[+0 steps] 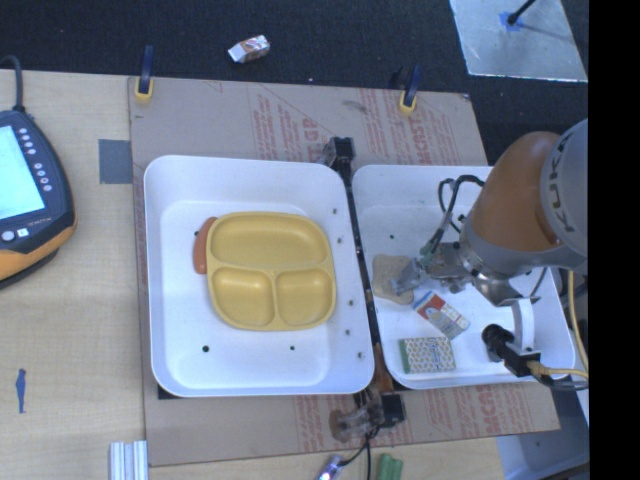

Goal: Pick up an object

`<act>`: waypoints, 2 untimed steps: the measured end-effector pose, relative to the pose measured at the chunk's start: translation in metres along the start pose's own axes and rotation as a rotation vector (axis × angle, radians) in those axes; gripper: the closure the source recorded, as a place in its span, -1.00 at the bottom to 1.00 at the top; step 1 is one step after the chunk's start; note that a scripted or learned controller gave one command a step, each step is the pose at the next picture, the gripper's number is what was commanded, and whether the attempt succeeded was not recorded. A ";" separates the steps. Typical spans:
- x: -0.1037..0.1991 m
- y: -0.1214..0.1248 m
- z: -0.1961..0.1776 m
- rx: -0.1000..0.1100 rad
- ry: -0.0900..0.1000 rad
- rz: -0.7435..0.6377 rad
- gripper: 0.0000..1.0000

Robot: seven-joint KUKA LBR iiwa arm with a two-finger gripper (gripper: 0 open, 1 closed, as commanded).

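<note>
Arm's down in the right bin point(400, 193), gripper point(408, 280) over a tan card point(390, 270); can't tell its grip. Small packet point(441, 313) and green sponge point(426, 354) nearby. Yellow tray point(270, 268) sits left.

The grey KUKA arm point(560, 203) reached in from the right side of the scene, its orange band point(515, 198) bulging above the wrist and facing the camera. From there the wrist point(470, 266) angled down and to the left, with dark cables looping over its far side. The gripper point(408, 280) hung low at the arm's left end, over the right half of the scene; its fingers were too small and shadowed to read.
</note>
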State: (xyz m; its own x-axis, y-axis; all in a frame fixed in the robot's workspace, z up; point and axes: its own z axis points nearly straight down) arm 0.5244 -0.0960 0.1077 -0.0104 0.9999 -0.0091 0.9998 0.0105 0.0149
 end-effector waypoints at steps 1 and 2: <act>0.002 0.020 0.015 0.016 0.006 0.004 -1.00; 0.002 0.020 0.004 0.016 0.007 0.001 1.00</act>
State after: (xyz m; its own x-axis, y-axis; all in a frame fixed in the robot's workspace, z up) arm 0.5448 -0.0938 0.1037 -0.0099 0.9999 -0.0020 1.0000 0.0099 -0.0015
